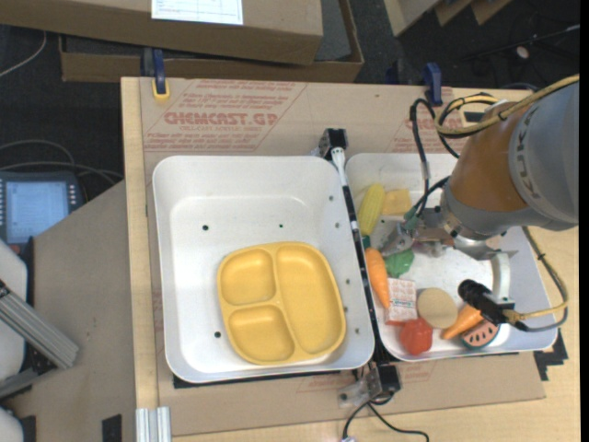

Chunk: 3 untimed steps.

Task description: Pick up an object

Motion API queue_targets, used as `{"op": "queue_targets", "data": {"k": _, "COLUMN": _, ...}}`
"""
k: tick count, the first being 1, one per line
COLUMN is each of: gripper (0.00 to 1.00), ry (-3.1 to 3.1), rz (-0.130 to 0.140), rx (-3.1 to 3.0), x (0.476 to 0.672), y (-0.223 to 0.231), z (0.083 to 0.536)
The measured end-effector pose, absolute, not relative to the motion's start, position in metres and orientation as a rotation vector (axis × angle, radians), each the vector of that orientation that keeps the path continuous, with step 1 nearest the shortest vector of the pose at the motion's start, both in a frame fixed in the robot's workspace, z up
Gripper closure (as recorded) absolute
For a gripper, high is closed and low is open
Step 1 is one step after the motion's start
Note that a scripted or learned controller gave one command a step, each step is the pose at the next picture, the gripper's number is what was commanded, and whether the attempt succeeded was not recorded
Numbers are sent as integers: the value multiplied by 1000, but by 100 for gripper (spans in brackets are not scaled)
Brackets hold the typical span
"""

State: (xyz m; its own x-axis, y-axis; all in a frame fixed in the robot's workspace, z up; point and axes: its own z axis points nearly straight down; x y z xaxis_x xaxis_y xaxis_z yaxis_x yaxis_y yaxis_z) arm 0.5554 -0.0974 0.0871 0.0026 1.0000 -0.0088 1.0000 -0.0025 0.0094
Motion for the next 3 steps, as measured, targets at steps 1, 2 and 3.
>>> {"op": "queue_targets", "data": {"k": 1, "gripper": 100, "ry": 2210, "rz": 5, "rx": 2218, "x": 555, "y": -96, "z": 97}}
{"op": "queue_targets", "data": {"k": 2, "gripper": 0, "ry": 2210, "rz": 4, "rx": 2219, "x": 555, "y": -96, "z": 96}}
{"op": "queue_targets", "data": {"k": 3, "gripper": 0, "ry": 2222, "rz": -6, "rx": 2232, "x": 480, "y": -124, "z": 84}}
